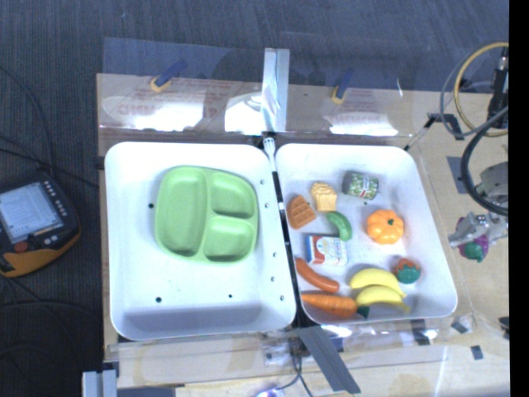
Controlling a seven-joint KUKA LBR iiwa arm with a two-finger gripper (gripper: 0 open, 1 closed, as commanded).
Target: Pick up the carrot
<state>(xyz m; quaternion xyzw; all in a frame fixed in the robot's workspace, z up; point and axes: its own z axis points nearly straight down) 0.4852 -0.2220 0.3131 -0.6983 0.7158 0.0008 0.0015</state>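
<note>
Camera view: carrot [329, 304] untouched at right bin [430, 246] front edge, gripper state unreadable, whole pick left.

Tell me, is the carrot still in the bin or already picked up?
In the bin. The carrot lies flat along the right bin's near edge, beside the bananas.

carrot [330, 304] | orange, tapered | lying flat, roughly crosswise | right bin, front edge, near the left corner
</note>
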